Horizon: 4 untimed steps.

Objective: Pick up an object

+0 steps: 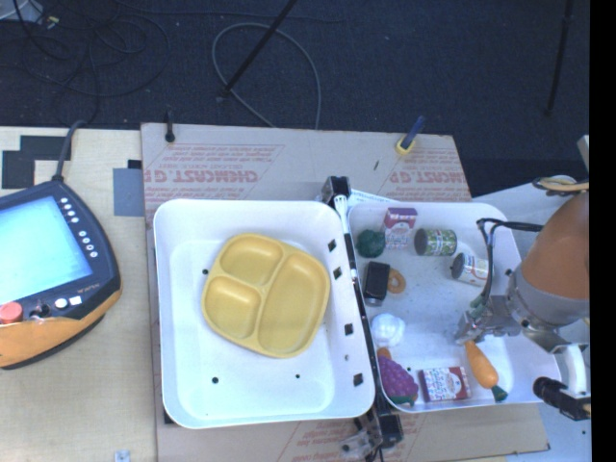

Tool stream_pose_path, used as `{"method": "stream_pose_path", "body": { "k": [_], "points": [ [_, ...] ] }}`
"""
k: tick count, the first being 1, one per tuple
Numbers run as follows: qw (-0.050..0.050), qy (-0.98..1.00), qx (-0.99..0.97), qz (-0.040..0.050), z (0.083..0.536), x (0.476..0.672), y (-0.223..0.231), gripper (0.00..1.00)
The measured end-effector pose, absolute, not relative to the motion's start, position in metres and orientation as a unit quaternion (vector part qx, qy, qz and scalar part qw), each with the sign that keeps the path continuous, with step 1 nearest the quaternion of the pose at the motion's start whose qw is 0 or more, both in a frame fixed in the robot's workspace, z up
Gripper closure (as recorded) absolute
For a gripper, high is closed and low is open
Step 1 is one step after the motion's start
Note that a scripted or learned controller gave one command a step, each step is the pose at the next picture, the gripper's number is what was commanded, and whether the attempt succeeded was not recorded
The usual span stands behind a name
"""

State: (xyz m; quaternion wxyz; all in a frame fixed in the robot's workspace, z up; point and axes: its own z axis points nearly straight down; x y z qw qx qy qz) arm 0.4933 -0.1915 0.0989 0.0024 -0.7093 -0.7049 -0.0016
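In the lower right of the frame, the orange carrot [484, 366] lies on the floor of the right bin [433, 320], tip toward the bin's lower edge. It's the closest candidate for the pick, in my judgement. The gripper [474, 323] sits low just above-left of it in the picture, near but apart from it as far as I can see. I can't tell if it's open or closed; the metal parts blur together there, and I see nothing clamped in it.

The arm [558, 258] leans in from the right edge, which explains why it works this end of the bin. Just left of the carrot, a red and white box [445, 384] lies flat against the lower wall. Purple grapes [397, 378] sit in the lower left corner, with a white lump [387, 329] above them.

The upper part holds a can [436, 242], a small bottle [469, 268], a carton [399, 224], a green ball [371, 243] and a black block [376, 280]. They're spread loosely, so most have room round them for a grab.

The left bin [168, 258] holds a yellow divided plate [267, 294], well away from the gripper.
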Motion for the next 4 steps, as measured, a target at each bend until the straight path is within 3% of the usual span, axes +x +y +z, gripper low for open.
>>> {"method": "stream_pose_path", "body": {
  "k": [1, 2, 3, 4],
  "points": [
    [0.001, -0.708, -0.707, -0.0002, 0.160, 0.520, -0.137, 1.00],
    [0.001, -0.707, -0.707, 0.0005, 0.159, 0.520, -0.138, 0.00],
    [0.001, -0.707, -0.707, -0.0002, 0.088, 0.479, -0.134, 0.00],
    [0.002, -0.705, -0.709, -0.0014, 0.099, 0.480, -0.134, 1.00]
  ]
}}
